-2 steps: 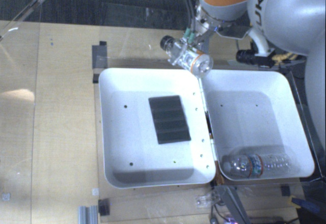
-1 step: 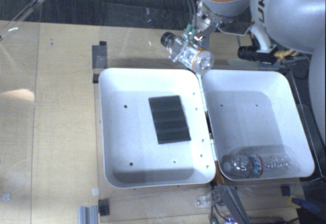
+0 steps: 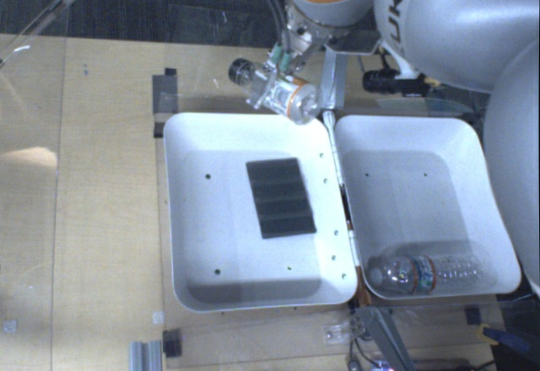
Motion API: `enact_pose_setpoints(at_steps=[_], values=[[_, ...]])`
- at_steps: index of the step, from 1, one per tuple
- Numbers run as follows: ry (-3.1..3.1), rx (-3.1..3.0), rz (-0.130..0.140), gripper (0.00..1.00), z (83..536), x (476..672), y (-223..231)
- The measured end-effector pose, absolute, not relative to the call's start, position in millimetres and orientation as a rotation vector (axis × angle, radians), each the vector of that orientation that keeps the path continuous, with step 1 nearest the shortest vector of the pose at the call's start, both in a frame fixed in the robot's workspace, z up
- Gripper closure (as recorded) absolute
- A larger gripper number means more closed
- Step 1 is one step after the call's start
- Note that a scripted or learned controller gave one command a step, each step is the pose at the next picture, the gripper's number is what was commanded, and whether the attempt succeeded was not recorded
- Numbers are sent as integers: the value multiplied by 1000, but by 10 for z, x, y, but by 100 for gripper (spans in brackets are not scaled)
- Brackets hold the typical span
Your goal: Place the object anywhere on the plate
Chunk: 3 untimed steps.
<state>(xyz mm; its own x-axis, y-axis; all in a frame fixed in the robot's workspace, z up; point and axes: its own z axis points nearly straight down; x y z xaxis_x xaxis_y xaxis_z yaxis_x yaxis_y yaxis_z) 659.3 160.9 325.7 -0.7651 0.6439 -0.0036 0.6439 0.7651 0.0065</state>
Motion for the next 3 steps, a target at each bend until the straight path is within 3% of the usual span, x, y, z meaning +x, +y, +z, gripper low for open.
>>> enact_pose_setpoints(at_steps=[1, 2, 3], values=[[3055, 709, 6, 100, 3298, 6123, 1393], [3119, 337, 5, 100, 2860, 5678, 1317], [3128, -220, 3, 100, 2059, 5560, 700]])
